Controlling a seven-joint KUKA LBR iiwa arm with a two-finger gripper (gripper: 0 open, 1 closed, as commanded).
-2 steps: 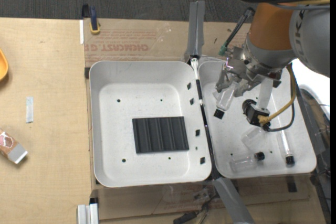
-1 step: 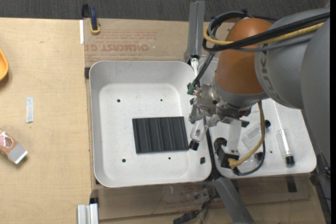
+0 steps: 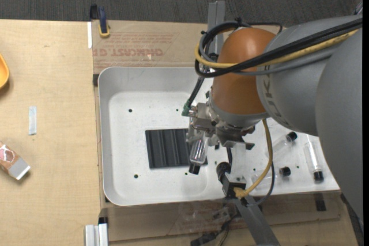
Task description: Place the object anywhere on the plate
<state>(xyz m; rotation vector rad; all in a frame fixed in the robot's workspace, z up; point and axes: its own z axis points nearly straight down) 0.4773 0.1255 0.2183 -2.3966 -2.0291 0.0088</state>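
In white bin (image 3: 115, 124), claw (image 3: 196, 159) at black ridged block's (image 3: 167, 148) right edge.

The white bin (image 3: 115, 124) is looking like smooth, slightly glossy plastic, and the ridged black plate (image 3: 167, 148) inside it is reading as matt. The surface (image 3: 46, 66) is showing bare, matt wood. The arm's orange band (image 3: 245, 63) is gleaming glossy, its grey casing (image 3: 323, 83) appearing smooth and satin.
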